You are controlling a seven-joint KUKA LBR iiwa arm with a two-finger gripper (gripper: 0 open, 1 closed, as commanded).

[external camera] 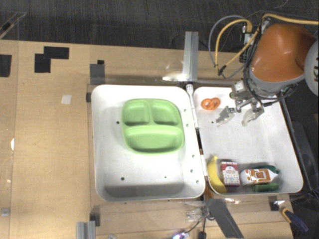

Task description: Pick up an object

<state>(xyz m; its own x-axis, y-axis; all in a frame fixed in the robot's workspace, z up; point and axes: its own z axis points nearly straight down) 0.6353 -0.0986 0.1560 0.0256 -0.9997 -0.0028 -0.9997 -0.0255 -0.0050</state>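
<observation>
My gripper (239, 114) hangs open and empty over the right bin (294, 158), so next I must descend onto the pretzel (210, 103).

Two shallow white bins (107, 133) showing — one green divided plastic tray (151, 125), one orange pretzel-shaped piece (210, 103), one yellow banana (215, 176), two small cartons (229, 174).

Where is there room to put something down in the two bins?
Right bin: bare middle, between the pretzel and the front row, crowded with banana and cartons. Left bin: bare strip in front of the green plate.
</observation>
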